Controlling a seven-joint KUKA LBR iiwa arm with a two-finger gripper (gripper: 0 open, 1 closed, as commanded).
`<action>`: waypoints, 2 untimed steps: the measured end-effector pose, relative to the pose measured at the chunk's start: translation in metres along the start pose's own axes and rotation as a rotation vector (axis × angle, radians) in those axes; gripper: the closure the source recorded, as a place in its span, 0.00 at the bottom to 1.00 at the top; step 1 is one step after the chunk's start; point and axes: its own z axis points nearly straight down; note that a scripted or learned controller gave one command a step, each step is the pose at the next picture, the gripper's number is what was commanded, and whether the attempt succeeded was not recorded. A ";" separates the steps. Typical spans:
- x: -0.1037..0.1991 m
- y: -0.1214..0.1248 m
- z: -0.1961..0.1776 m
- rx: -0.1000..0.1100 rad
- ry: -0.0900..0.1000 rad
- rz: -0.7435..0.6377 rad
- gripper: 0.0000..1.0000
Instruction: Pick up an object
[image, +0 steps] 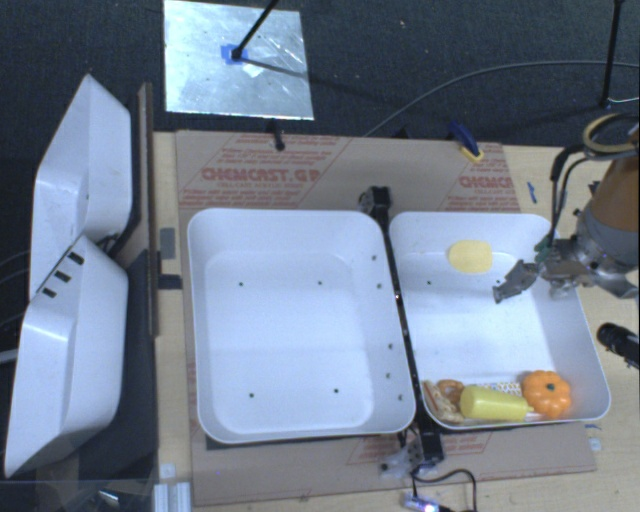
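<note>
Objects number at least four, all in the right shallow white plastic bin: one pale yellow rounded disc near its far wall, and along the near wall one orange pumpkin-shaped toy, one smooth yellow cylinder, and one mottled orange-brown lump at the corner. The grey metal claw hangs right of the disc, apart from it; whether it is spread cannot be told. The left matching bin sits alongside on the cardboard-covered desk.
</note>
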 end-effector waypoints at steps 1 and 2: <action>0.000 0.002 -0.004 -0.008 -0.001 -0.001 0.00; -0.007 0.004 0.055 -0.003 0.000 0.000 0.00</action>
